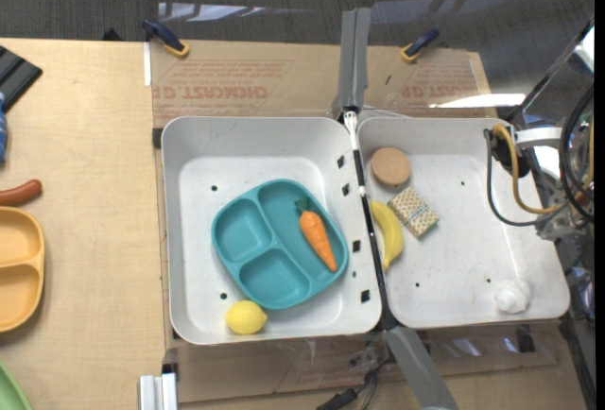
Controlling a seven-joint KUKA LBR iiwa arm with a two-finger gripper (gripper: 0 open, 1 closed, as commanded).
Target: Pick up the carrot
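Note:
An orange carrot (319, 238) with a green top lies slantwise in the right compartment of a teal divided plate (248, 243). The plate rests in the left white bin (184, 210). Part of the arm and its looped cables (558, 191) hang over the right rim of the right bin (473, 266), far from the carrot.
A yellow lemon (246, 316) sits at the left bin's front, just below the plate. The right bin holds a banana (388, 233), a round brown biscuit (389, 166), a patterned packet (414, 212) and a small white lump (511, 298). An orange dish (14, 266) lies on the wooden bench at far left.

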